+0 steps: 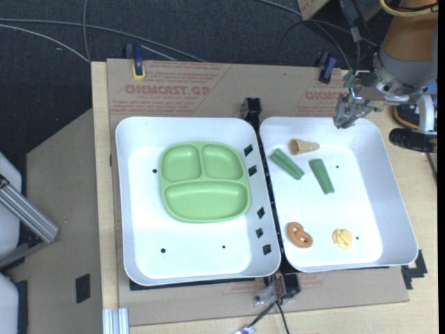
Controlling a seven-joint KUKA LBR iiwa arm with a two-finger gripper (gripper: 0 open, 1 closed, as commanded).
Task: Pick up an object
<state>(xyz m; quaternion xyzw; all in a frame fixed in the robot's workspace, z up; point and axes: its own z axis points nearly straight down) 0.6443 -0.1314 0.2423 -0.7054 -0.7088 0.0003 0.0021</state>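
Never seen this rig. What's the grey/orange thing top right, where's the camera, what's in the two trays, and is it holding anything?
The grey and orange thing is a robot arm reaching in from the right. Its grasping part, the end effector, hangs over the far edge of the right bin. I see nothing between its fingers, and I cannot tell from this view whether they are open or shut.

There is one camera, fixed above the bench and looking down at a slant.

The left bin holds a green divided plate with three compartments, nothing in them.

The right bin holds five small items lying apart: a tan cone nearest the end effector, two green sticks, a brown pretzel and a small yellow piece.

The job is to pick up one object; none is lifted yet.
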